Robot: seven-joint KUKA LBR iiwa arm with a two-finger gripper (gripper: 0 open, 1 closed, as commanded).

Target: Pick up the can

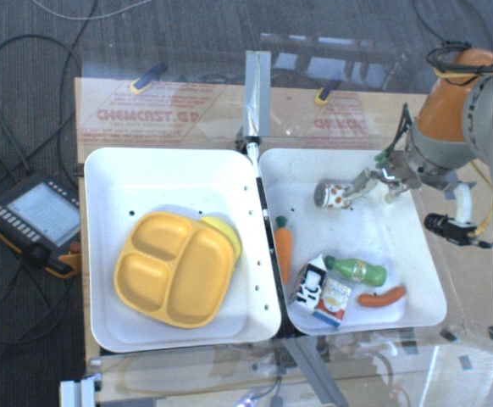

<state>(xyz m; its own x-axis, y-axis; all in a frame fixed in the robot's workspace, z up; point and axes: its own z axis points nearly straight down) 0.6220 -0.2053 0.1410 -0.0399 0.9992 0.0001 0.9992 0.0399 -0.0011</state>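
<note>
The can (331, 195) is small and silver with a red-and-white label. It lies on its side in the upper middle of the right bin (424, 253). My gripper (372, 181) hangs over the same bin, just right of the can, and its tip reaches toward the can's right end. Whether it touches the can is not clear. The grey arm with its orange band comes in from the right edge.
In the right bin an orange carrot (284, 253) lies by the left wall, with a small carton (323, 293), a green bottle (358, 270) and a red sausage (382, 296) near the front. The left bin (111, 176) holds a yellow divided tray (174, 267).
</note>
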